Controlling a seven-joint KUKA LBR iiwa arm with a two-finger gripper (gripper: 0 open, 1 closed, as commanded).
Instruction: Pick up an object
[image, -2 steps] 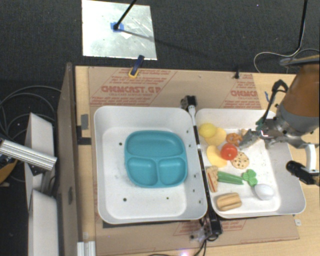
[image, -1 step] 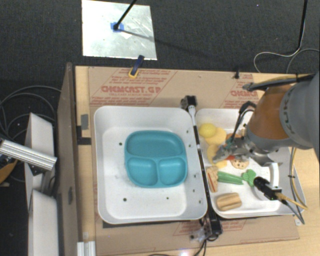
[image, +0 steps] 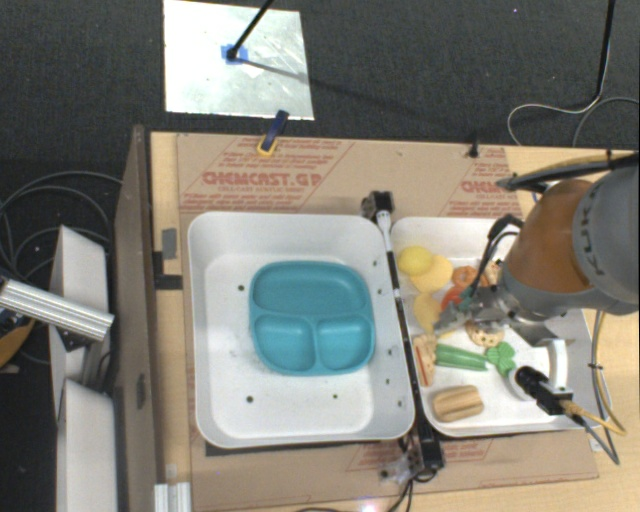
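Observation:
The right bin (image: 445, 232) holds several small food-like objects: a yellow lemon-shaped piece (image: 417, 263), a pale yellow piece (image: 428, 308), an orange and red piece (image: 461, 280), a green pod (image: 470, 357), a tan bread-like block (image: 458, 403) and a striped strip (image: 424, 360). My gripper (image: 478, 316) reaches down into the middle of this bin, just above the green pod and beside the pale yellow piece. The arm's wrist hides its tips.
The left bin (image: 215, 330) holds a teal divided plate (image: 310, 317). A raised divider (image: 397, 310) separates the two bins. The grey arm with its orange band (image: 555, 245) covers the right bin's far right part. Cardboard lies behind the bins.

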